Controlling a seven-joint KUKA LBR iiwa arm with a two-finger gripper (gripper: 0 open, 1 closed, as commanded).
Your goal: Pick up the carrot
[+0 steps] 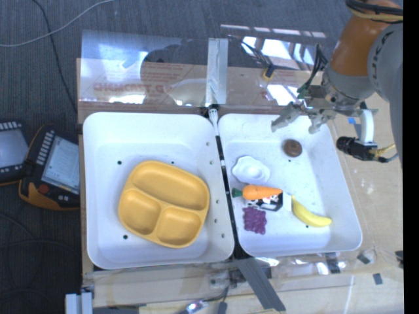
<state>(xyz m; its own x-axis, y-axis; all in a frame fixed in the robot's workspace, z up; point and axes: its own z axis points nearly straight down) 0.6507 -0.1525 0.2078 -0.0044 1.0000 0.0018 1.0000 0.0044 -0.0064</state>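
Note:
The carrot [260, 192] is orange with a green tip at its left end. It lies flat in the right bin [340, 195], near the bin's left wall, between a white object and a black-and-white toy. My gripper [301, 118] hangs over the far end of the right bin, well above and to the right of the carrot. Its two fingers are spread wide apart, with nothing between them.
In the right bin also lie a white object [251, 169], a brown round piece [292, 148], a banana [309, 215], purple grapes [255, 220] and a black-and-white toy [270, 203]. A yellow divided plate [163, 203] rests in the left bin [105, 175]. A teach pendant [51, 165] lies on the floor at left.

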